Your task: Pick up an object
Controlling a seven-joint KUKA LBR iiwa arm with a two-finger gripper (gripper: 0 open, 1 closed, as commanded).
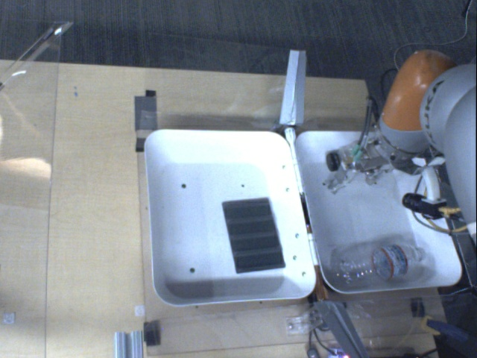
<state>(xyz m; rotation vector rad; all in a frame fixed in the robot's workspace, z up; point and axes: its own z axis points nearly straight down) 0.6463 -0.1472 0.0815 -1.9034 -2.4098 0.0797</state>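
Hand grip unreadable above right bin; clear bottle faint.

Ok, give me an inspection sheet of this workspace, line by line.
Surface: wooden bench bearing left bin and right bin.
Job's things: clear plastic bottle lying on its side in the right bin; black ridged block flat in the left bin.
Clutter: nothing seen.
Hand: hand over the right bin's far end, apart from the bottle.
Cables: thin cable by the wrist.
Surroundings: dark floor.
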